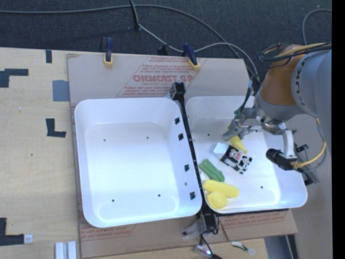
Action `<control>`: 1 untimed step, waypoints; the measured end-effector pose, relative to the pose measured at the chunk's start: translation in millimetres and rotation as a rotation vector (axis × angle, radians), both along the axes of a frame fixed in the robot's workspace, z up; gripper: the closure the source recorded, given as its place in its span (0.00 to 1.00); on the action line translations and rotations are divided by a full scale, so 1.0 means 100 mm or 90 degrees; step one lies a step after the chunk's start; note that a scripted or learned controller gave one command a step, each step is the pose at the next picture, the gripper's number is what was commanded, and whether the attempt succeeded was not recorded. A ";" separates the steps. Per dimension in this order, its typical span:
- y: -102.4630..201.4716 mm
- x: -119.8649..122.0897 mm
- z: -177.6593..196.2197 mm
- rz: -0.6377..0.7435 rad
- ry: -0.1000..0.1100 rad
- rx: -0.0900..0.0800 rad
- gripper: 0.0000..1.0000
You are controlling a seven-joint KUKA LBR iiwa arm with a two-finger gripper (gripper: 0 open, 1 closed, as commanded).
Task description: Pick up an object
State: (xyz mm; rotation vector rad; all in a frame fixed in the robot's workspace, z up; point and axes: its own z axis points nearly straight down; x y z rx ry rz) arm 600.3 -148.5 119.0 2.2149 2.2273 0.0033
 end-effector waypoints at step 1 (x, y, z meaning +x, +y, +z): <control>0.07 -0.13 0.64 -0.003 -0.002 -0.001 1.00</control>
